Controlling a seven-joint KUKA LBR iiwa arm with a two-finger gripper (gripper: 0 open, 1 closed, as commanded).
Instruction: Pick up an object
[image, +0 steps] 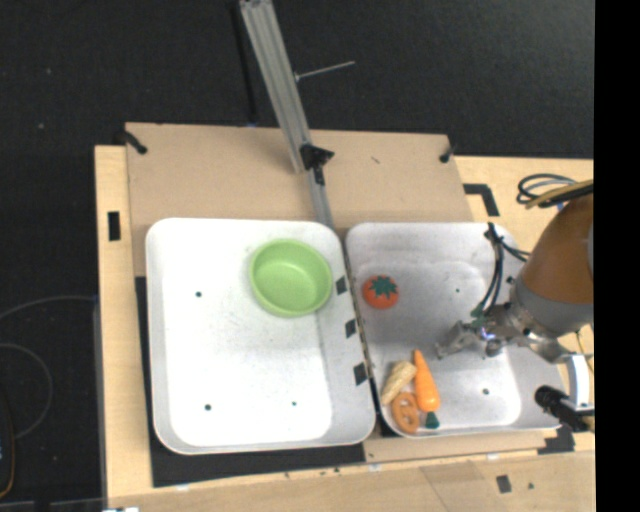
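We take the carrot (426, 382) as the likeliest thing to pick: it lies in the near left corner of the right bin (440, 250), orange with a green tip toward the near rim. Touching it on the left are a pale yellowish piece (397, 379), perhaps a banana or a corn cob, and below that a round orange slice (405, 411). The three form one tight cluster against the bin's left wall.

The gripper (462, 338) hangs over the middle of the right bin, near the carrot but apart from it, up and to the right of the cluster. Its fingers (449, 342) look spread and we see nothing between them, so we judge it open and empty. The step in hand seems to be the approach: nothing is lifted yet.

The next move, in our judgement, calls for a short shift toward the near left corner, then a descent with the fingers straddling the carrot across its narrow width. The crowding is the trouble: the pale piece lies just beside the carrot, and the bin wall is close, so a finger may land on a neighbour.

A tomato (380, 291) sits alone further back in the same bin, well apart from the cluster, and would be an easier target. In the left bin (180, 330) stands a green bowl (291, 279). A metal post (285, 90) leans in from beyond the bins, out of the way.
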